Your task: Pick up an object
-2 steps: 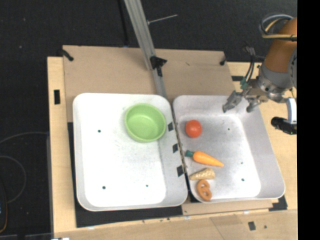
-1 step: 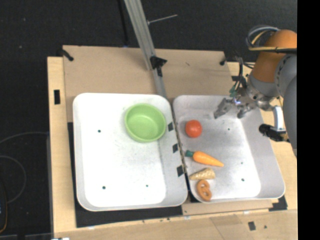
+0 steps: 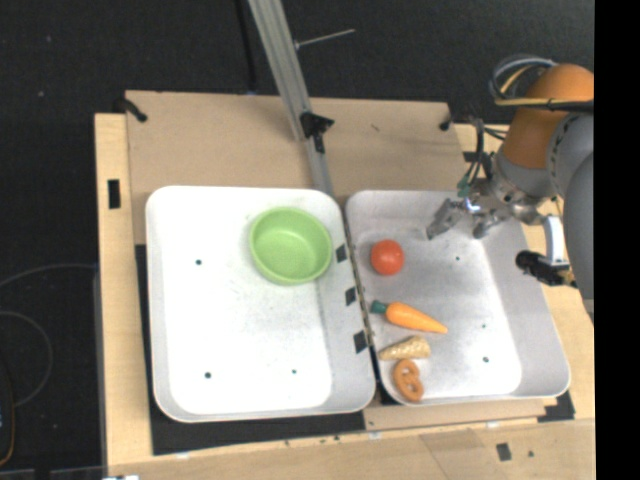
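Reaching in from the right, the arm [image 3: 555, 133] brings its gripper [image 3: 463, 222] over the far right part of the right bin [image 3: 520, 338]. Its two fingers are spread wide, one finger [image 3: 440, 224] pointing to the left and the other one nearer the arm, and nothing is between them. The gripper seems to hang above the white floor of the bin, but I cannot tell how high it is. The orange band of the arm is seen at the right edge, above the grey wrist. In the right bin lie four things, all along its left side. A tomato [image 3: 388, 257] is the farthest one, and it is to the left of the gripper and a little nearer to the camera, apart from it. Nearer is a carrot [image 3: 410, 316], lying on its side with the green end toward the wall between the bins and the tip pointing right. Just beside it, closer to the front, is a pale bread piece [image 3: 404, 348], and after that a pretzel [image 3: 408, 379] near the front left corner; these two look to be touching or almost touching. The left bin [image 3: 190, 368] holds a green bowl [image 3: 290, 246], upright, in its far right part, close to the wall between the bins. A grey metal pole [image 3: 285, 63] goes at a slant from the top down to where the bins meet
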Tool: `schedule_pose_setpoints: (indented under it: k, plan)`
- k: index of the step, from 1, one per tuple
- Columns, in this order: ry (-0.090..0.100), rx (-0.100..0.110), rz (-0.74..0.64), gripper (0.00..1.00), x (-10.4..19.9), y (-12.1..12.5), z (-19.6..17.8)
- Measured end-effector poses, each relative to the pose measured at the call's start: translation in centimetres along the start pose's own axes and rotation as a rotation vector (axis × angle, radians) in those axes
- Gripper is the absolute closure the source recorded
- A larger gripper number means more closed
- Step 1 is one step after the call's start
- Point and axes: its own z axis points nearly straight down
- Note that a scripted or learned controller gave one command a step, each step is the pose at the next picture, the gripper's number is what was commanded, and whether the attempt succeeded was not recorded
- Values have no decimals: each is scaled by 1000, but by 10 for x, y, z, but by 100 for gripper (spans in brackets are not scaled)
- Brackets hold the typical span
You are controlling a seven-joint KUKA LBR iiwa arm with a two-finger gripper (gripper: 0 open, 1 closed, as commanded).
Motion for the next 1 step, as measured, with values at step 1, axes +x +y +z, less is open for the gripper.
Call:
schedule_pose_setpoints:
  k: [1]
  plan:
    - [-5,-4,-4,100,-1,1,-13]
